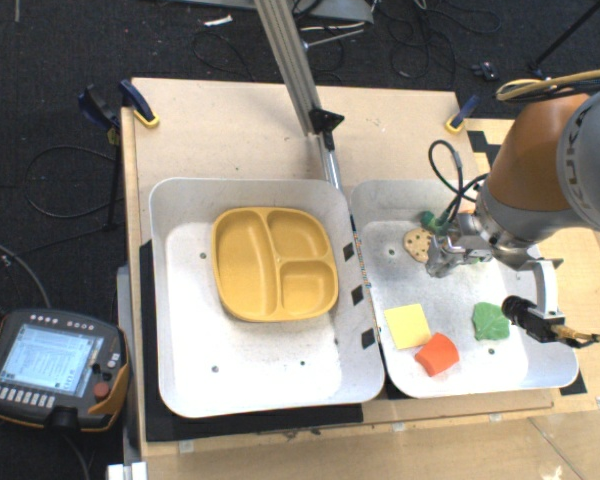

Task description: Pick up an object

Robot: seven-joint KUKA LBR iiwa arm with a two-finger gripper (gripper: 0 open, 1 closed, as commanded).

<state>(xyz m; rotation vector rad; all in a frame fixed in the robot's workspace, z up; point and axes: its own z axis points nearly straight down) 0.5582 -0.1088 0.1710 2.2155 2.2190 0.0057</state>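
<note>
Camera view: tool (pixel 438 265) beside cookie (pixel 416 243).

Gripper (pixel 442 260) down in the right bin (pixel 390 208), just beside the cookie (pixel 415 243); yellow block (pixel 407 325), orange block (pixel 437 354), green piece (pixel 490 321) nearer; yellow tray (pixel 275 264) left.

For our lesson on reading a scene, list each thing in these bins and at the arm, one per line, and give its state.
Yellow divided plate: lying flat in the left bin, compartments bare.
Speckled cookie: flat in the right bin, beside the pincer.
Yellow block: resting on the bin floor, untouched.
Red block: resting near the bin's front edge.
Green piece: resting beside the arm.
Pincer: lowered in the right bin.
</note>
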